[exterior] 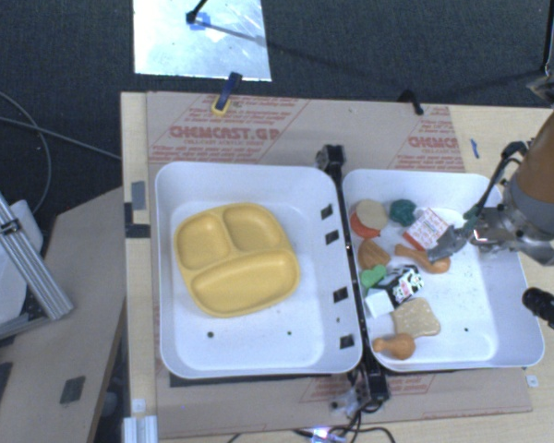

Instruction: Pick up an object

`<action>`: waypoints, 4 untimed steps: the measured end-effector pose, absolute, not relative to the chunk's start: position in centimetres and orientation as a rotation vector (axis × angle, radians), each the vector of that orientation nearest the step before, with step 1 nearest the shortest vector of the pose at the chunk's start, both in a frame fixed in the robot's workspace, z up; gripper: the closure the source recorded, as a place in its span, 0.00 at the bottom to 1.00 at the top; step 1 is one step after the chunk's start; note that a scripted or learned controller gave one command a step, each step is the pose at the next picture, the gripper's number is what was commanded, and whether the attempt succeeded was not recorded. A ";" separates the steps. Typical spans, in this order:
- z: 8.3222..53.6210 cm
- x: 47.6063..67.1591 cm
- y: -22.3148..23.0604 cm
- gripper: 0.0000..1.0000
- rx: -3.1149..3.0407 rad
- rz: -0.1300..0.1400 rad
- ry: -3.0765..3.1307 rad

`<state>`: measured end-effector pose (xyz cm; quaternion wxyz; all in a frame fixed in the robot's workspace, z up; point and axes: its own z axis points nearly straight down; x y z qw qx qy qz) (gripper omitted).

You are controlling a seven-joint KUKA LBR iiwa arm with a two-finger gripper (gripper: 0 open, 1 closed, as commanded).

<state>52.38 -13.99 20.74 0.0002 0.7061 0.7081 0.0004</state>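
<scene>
The right bin [499, 340] holds several toy foods along its left half: a tan and orange bun [369, 216], a teal piece [403, 211], a red and white carton [429, 226], an orange stick [427, 262], a green piece [373, 275], a black and white carton [405, 285], a tan toast slice [416, 319] and a brown drumstick [394, 345]. My gripper [451, 242] reaches in from the right, low over the bin. Its tip sits at the right edge of the red and white carton, just above the orange stick. No object is visibly lifted.
The left bin [258, 340] holds a yellow divided plate [237, 257]. Black clips [331, 238] run along the divider between the bins. The arm's grey body and orange band [545, 187] hang over the right bin's right edge. The cardboard sheet [286, 127] lies under both bins.
</scene>
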 end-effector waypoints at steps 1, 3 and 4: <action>10.9 54.5 -11.1 0.00 2.216 0.000 2.231; 8.7 49.0 -8.7 1.00 2.208 0.014 2.206; 19.0 52.7 -4.1 1.00 2.206 0.011 2.227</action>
